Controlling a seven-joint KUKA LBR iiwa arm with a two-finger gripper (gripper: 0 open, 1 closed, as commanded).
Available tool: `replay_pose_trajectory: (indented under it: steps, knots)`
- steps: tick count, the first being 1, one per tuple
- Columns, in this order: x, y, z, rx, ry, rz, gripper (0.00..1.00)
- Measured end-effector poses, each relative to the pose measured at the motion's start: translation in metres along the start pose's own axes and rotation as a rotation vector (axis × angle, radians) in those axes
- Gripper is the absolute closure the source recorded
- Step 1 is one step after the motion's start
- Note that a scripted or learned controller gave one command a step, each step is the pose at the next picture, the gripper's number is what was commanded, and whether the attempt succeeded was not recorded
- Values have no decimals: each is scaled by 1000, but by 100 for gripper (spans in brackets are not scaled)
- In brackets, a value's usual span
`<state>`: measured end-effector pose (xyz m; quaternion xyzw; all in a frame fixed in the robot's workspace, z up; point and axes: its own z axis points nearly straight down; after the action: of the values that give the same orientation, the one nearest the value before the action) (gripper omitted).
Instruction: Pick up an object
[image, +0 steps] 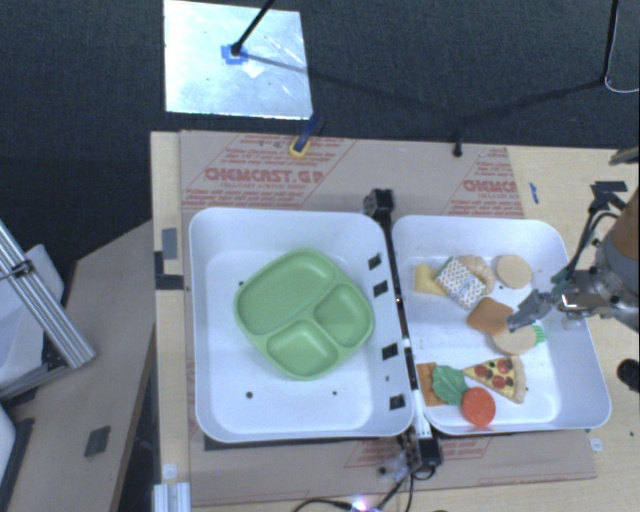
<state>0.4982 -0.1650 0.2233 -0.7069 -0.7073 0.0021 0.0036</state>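
The right bin holds toy foods: a yellow cheese wedge, a patterned packet, a round cookie, a brown bun, a beige disc, a pizza slice, a green leaf and a red tomato. My gripper reaches in from the right edge and hangs low over the right side of the brown bun and the beige disc. Nothing shows as held. A small green piece peeks out just below the gripper.
The left bin holds a light green divided plate. A black hinge strip runs between the two bins. Cardboard lies under both, and a shiny metal sheet rests on the dark floor behind.
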Motion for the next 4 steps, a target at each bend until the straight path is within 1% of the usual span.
replay_pose_trajectory:
  steps: [1,2,3,4]
  knots:
    - [0,2,-4,-9,-2,-2,0]
    - [1,4,37,-6,-1,-1,0]
    - [-3,-5,88,-5,-1,0,0]
    - [-3,-5,140,-7,-2,0,0]
